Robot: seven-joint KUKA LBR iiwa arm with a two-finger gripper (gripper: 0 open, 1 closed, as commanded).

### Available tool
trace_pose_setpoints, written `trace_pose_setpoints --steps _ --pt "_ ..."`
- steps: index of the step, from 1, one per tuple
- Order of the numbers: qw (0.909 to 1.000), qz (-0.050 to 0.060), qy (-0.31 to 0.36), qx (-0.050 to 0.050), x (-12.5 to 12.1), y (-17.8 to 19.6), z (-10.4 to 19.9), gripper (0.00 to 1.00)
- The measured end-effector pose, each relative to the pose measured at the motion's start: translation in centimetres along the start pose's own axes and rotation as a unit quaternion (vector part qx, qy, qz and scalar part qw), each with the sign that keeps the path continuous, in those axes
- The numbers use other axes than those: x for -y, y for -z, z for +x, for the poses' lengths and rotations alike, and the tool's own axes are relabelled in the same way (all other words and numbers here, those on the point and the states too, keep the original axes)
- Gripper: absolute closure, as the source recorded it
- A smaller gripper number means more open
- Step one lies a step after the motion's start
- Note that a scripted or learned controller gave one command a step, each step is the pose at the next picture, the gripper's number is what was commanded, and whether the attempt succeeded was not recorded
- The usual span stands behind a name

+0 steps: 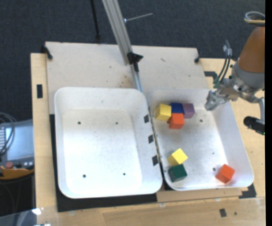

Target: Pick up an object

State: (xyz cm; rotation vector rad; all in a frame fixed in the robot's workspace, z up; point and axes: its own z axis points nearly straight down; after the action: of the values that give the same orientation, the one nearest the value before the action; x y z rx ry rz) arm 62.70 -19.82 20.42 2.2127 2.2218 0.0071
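The right bin (230,126) holds several small blocks. Near its back edge a yellow block (163,112), a blue block (177,108), a purple block (188,109) and an orange block (176,121) sit bunched together. Toward the front lie another yellow block (178,156), a dark green block (177,173) and a second orange block (225,173). My gripper (212,100) hangs over the bin's back right corner, to the right of the purple block and apart from it. Nothing shows between its tips.
The left bin (60,126) stands beside the right one. A slanted metal rail (119,27) runs from the top down to the gap between the bins. A monitor and cables (11,147) sit off the bench at the left.
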Motion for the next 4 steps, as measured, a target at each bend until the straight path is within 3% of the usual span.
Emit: trace_pose_setpoints --steps 1,4 --pt "1.0 0.0 0.001 0.0 -0.2 5.5 -0.1 1.0" --pt "1.0 0.005 0.002 -0.002 0.4 6.7 14.8 1.0"
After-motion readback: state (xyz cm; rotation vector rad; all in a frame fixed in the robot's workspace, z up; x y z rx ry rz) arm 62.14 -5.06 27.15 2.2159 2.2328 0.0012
